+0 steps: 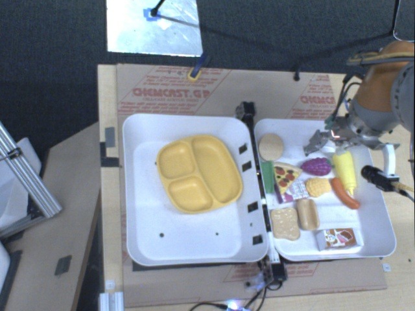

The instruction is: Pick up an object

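Arm upper part cut off at right frame edge. Gripper (324, 141) small, blurred; cannot tell jaw state. Right bin (382, 232) holds toy food. Purple grapes (316, 166) lie just below gripper, no visible contact; yellow corn (345, 169) beside grapes, pizza slice (285, 176) on grapes' other side.

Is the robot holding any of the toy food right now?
It cannot be told. The claw hangs above the purple grapes in the right bin, but no food is seen in it.
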Tool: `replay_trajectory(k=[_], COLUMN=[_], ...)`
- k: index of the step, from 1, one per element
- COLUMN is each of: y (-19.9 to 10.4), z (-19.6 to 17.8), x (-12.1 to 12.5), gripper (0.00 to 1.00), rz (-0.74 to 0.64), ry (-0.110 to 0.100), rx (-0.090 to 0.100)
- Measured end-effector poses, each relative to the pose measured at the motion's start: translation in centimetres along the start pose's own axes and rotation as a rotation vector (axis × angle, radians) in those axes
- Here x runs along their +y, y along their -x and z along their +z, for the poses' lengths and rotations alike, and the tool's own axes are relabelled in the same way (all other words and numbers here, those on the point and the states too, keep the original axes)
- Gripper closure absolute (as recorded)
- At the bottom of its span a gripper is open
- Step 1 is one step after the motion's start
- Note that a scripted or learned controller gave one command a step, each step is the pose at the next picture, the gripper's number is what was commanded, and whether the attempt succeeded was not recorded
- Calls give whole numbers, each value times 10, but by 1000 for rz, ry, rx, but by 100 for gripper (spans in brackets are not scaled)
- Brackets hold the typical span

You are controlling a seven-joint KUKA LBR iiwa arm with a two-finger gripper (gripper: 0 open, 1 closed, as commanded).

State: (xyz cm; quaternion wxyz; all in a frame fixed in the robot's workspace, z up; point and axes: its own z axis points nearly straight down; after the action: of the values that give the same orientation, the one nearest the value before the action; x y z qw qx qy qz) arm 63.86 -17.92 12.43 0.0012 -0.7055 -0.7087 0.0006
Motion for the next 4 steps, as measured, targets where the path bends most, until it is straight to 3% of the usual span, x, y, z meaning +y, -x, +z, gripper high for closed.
replay_trajectory(k=[1,2,4], y=[-6,-3,0], z=[39,27,-86], x=[3,4,16], gripper=[0,100,100], rz=[-4,-6,-1], ry=[6,10,11], rx=[9,1,-3])
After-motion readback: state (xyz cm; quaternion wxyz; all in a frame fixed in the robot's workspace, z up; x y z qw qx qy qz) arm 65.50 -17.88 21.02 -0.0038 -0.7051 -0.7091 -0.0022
